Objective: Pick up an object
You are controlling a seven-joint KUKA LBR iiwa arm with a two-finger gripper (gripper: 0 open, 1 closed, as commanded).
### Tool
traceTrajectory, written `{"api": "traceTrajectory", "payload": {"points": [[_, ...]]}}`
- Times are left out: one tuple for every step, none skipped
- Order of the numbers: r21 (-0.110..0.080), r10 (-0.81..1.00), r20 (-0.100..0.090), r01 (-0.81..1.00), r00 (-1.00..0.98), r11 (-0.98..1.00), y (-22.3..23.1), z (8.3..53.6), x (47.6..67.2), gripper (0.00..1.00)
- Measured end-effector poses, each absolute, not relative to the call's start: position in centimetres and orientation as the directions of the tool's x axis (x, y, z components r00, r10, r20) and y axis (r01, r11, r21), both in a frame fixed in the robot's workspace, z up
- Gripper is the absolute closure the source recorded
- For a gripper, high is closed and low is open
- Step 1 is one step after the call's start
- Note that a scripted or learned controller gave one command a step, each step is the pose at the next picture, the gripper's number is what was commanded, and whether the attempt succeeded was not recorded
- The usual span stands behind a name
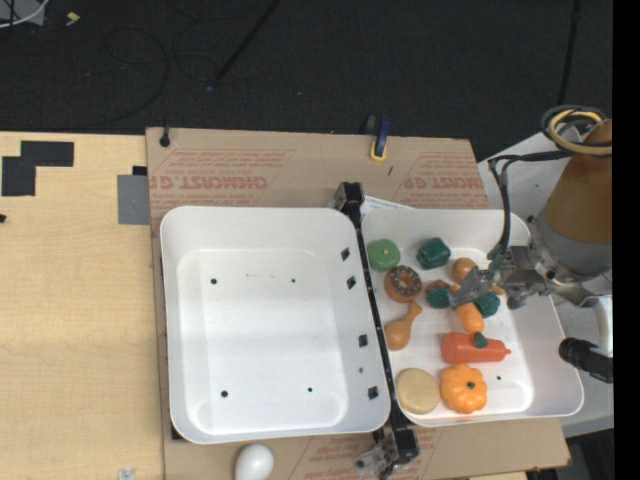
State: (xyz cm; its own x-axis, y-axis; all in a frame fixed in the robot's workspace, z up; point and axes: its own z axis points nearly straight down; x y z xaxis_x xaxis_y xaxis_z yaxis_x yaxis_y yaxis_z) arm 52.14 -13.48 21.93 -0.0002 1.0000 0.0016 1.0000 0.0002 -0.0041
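While the arm (585,203) reaches in from the right, its gripper (478,290) sits low over the right bin (560,393), among the toy foods near the bin's middle. Whether its fingers are parted or closed cannot be told at this slant, nor whether anything lies between them; a small orange piece (469,317) and a dark teal piece (488,305) lie directly at the gripper's tip, too close together to judge contact.

Contents of the right bin, far to near: a green round toy (383,255) at the far left corner, a dark teal block (433,252) to its right, and an orange-brown ball (463,268) beside that. Near the divider lies a chocolate doughnut (403,283), with another teal piece (438,294) just right of it. A tan drumstick (402,327) lies tilted nearer the viewer on the left side. A red-orange carrot with a green top (473,348) lies lengthwise just near of the gripper. At the near edge sit a pale round bun (418,390) and, touching its right side, an orange pumpkin (463,389).

The left bin (190,268) adjoins the right one along a black-clipped seam. Both bins rest on a cardboard sheet (270,173) printed with red lettering. A white ball (254,462) lies on the bench just near of the left bin.
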Motion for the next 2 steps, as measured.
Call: {"api": "traceTrajectory", "payload": {"points": [[0.001,1.0,0.002,1.0,-0.004,0.004,-8.2,9.8,63.8,0.0],[0.008,1.0,0.001,1.0,-0.006,0.006,-1.7,19.4,64.6,0.0]]}}
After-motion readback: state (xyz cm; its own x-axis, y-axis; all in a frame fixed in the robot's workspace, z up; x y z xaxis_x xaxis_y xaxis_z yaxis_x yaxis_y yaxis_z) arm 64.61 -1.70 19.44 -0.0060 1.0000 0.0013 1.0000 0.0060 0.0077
